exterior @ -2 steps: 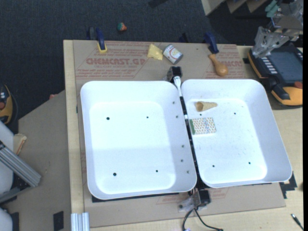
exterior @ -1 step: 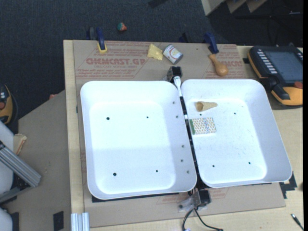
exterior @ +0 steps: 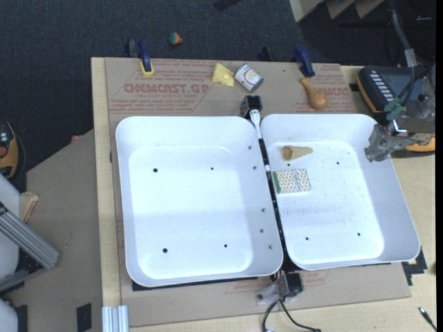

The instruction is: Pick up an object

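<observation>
- the desk (exterior: 173, 310) carries two shallow white bins side by side, touching along their inner rims; left bin (exterior: 131, 185) is the first of the two.
- behind the bins, on the brown board, lie three small loose things: a yellow scrap (exterior: 223, 75), a small white box (exterior: 248, 77) just beside it, and further right a tan wooden piece (exterior: 315, 94).
- two blue clamps sit on the board's far edge, one at left (exterior: 145, 55) and one at right (exterior: 302, 61).
- the right bin (exterior: 387, 227) holds two things, both near its inner left side: a green-and-white patterned pad (exterior: 291, 180) lying flat, and a tan wedge (exterior: 296, 152) just behind it, close but apart.
- the pad looks thin, light and probably soft, like a sponge or cloth; lying flat, it gives little to pinch, so i judge a grip across its short edges from above to be best.
- the wedge looks small, light and stiffer, perhaps foam or wood; it tapers to one side, so the thicker end seems the surer hold, as the thin end may slip out.
- the tool (exterior: 379, 146) sits at the right bin's far right rim, well apart from both things; whether it is released or clenched i cannot tell, and nothing is seen between its tips.
</observation>
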You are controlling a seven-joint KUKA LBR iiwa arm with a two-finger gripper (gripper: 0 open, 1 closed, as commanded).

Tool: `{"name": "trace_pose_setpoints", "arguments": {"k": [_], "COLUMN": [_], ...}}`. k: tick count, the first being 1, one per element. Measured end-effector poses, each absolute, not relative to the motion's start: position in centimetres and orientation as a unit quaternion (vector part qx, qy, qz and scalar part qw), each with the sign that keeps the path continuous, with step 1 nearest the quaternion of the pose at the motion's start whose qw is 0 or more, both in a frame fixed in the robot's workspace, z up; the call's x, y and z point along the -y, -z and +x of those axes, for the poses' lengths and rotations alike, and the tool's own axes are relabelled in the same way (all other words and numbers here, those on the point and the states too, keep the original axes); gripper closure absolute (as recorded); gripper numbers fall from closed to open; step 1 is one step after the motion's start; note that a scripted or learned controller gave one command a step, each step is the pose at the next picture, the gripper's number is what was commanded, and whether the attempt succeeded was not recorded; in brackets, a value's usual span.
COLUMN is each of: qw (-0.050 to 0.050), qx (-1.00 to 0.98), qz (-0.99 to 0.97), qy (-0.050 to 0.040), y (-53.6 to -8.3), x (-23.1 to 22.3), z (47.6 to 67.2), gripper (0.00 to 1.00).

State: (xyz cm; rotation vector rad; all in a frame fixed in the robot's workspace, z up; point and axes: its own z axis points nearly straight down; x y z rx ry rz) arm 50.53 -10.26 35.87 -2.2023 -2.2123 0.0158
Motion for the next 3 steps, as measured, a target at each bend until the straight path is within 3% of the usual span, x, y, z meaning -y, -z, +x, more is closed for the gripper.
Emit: {"name": "trace_pose_setpoints", "arguments": {"k": [1, 2, 3], "qw": [-0.005, -0.005, -0.009], "qx": [0.703, 0.708, 0.708], "qz": [-0.711, -0.707, -0.706], "qy": [-0.0008, 0.0008, 0.0034], "y": [-40.6, -41.5, -54.3], "x": [21.9, 21.2, 20.9], "z": [47.7, 48.0, 47.9], "gripper": [1.00, 1.00, 1.00]}}
